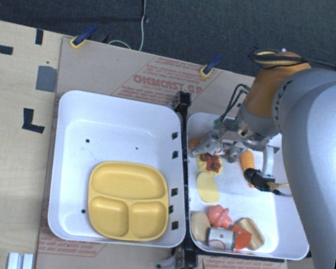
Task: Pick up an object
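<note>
Right bin (pixel 252 202), far left part: end effector (pixel 222 147) is seen low over the clutter. Whether it is set wide or narrow cannot be told; nothing is seen held.

Likeliest target: red-yellow piece (pixel 210 163), lying just near-side of the end effector, close to the bin's left wall.
- Judged a small toy food: light, probably hard plastic, smooth and apt to slip.
- No fragility is expected.
- Outline is lumpy and blurred. No clear long axis can be read; it looks slightly longer left to right. Which way it points cannot be told.
- A hold across the narrower near-far span, at mid-body, is judged best.

Pale oval (pixel 208 187) lies just nearer, touching or almost touching the piece.
- It is flat and thin, long axis near to far, so hard to get under.
- It is judged the poorer choice.

Pink piece (pixel 219 216) and can (pixel 220 239) are grouped at the near edge, well apart from the end effector.

Left bin (pixel 92 131) carries a yellow tray (pixel 128 201), not concerned here.
</note>
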